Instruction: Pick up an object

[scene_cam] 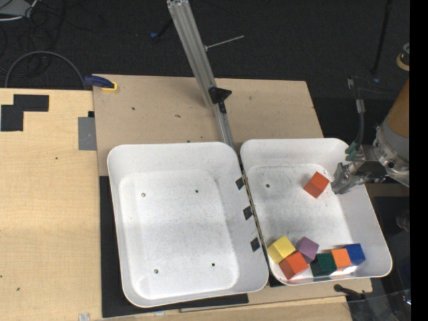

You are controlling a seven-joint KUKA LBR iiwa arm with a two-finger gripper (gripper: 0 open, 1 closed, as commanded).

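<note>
An orange-red block (316, 184) lies in the upper part of the right bin (287, 154). My gripper (342, 178) hangs over the bin's right rim, just to the right of that block, with a small gap between them. Several more blocks are bunched in the bin's near corner: a yellow block (281, 247), a purple block (307, 247), a red block (293, 265), a green block (324, 264), an orange block (342, 257) and a blue block (355, 253).
The left bin (174, 219) sits beside the right one, with black clips (246, 212) along the shared rim. A slanted aluminium post (198, 59) rises behind the bins. The wooden bench (40, 199) stretches to the left.
</note>
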